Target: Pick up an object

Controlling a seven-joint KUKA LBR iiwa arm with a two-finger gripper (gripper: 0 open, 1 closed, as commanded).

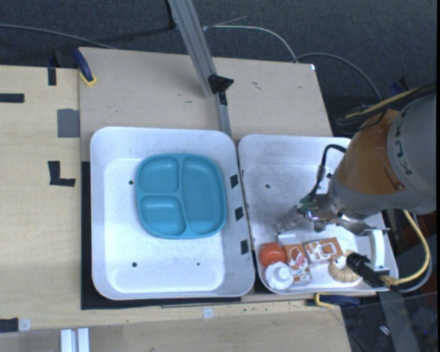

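The right bin (279, 160) holds a cluster of small objects along its near edge: an orange-red round item (271, 254), a white bottle-like item (279, 276), a flat red and white packet (310, 256) and a tan curved piece (343, 268). My gripper (302, 218) hangs low over the middle of this bin, just above and behind the packet, beneath the grey arm with its orange band (367, 163). Nothing shows between the fingers.
The left bin (117, 270) carries a blue divided plate (182, 195) in its far half. A grey metal pole (194, 35) slants in from the top and ends at the seam between the bins. Black and yellow cables (396, 270) trail off the right bin's near right corner.
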